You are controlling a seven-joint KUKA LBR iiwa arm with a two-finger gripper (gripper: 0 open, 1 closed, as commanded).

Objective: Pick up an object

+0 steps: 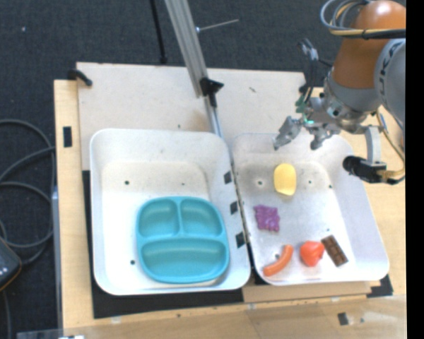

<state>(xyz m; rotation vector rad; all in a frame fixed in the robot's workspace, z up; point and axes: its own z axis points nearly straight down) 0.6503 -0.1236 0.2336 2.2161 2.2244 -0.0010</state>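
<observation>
Hand (298, 138) hangs with fingers spread wide, gripping nothing, above the far edge of the right bin (360, 221). Yellow object (285, 179) lies just below and nearest it; purple piece (267, 218), orange carrot (278, 260), red object (311, 253), brown block (333, 250) sit farther toward the near rim. Blue divided tray (181, 239) is well left in the other bin.
</observation>
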